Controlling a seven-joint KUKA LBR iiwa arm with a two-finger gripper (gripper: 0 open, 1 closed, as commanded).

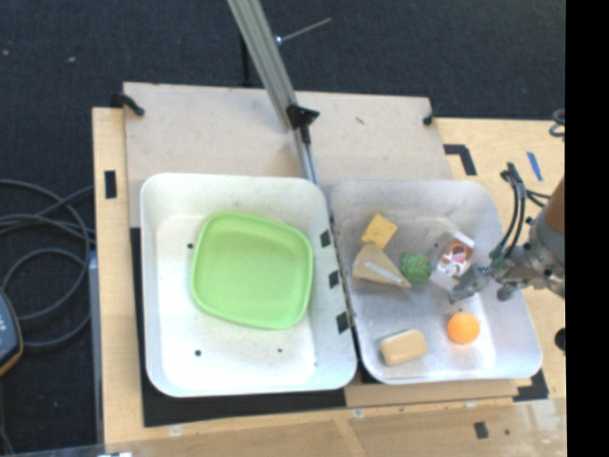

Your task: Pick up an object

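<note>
Hard to tell about the gripper [468,287], low in the right bin [514,350] beside the red and white packet [454,256] and just above the orange ball [463,327]. Nothing gripped for sure. Lots to bump here: green ball [415,267] and pale wedge [379,268] close together, so maybe a push instead of a pick, or a round ball rolling away from a poor squeeze.

right bin [495,355] crowded, orange ball [462,327] just beside packet [455,259], near corner open
</note>
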